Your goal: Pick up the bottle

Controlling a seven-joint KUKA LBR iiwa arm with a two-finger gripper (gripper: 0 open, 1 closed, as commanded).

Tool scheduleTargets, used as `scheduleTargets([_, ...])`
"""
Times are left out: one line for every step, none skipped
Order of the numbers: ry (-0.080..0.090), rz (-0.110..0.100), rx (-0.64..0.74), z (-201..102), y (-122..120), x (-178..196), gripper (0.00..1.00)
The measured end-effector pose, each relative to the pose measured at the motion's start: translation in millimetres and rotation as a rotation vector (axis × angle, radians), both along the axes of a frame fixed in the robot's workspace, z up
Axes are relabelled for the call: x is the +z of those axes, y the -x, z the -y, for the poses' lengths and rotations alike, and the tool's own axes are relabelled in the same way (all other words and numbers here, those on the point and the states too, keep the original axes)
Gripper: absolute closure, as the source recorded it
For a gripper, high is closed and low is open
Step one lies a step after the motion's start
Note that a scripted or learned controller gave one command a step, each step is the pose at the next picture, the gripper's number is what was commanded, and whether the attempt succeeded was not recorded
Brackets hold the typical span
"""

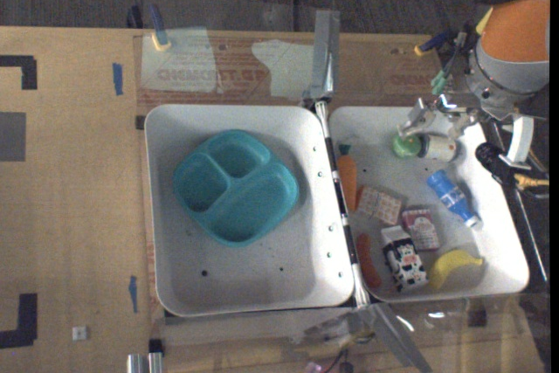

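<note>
Just beside the green-capped white object (pixel 417 144) where the two-finger gripper (pixel 428 120) hovers, finger state indiscernible, the blue-and-white plastic bottle (pixel 452 198) lies flat further toward the bin's near edge, so closing here risks grasping the wrong item.

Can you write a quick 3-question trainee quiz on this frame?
1. True or false: the blue bottle lies in the right bin.
2. What sits in the left bin? A) teal divided plate B) banana C) carrot
3. Fill in: the end effector hovers over the right bin's ___ corner.

Key: 1 true; 2 A; 3 far.
</note>
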State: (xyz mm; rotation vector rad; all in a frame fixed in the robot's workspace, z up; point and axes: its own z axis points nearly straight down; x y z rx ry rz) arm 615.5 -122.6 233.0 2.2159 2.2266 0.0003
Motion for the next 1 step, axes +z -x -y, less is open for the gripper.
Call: scheduleTargets([0.002,0.006,0.052,56.7,3.7,-145.8,0.00])
